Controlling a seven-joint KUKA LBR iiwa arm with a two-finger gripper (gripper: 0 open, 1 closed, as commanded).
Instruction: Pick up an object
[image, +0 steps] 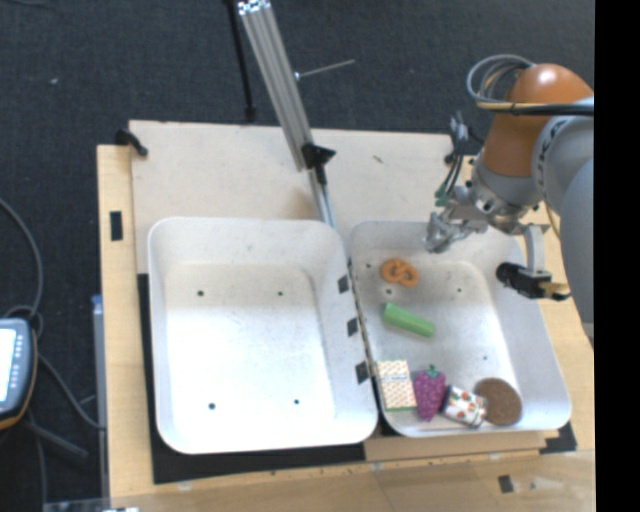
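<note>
We see the gripper (441, 233) poised at the right bin's (545, 345) far edge — finger state we cannot tell — just beyond the orange pretzel (399, 272), nothing lifted yet.

Bins (250, 330): white plastic, smooth, faintly speckled.
Worktop (220, 170): pale matt board, wood-like.
Green block (408, 320): smooth, plastic-looking.
Pretzel piece (399, 272): orange, slightly glossy.
Brown disc (498, 400): matt, rough-looking.
Slanted rail (285, 90): bare metal.
Floor (60, 80): dark, carpet-like, rough.
</note>
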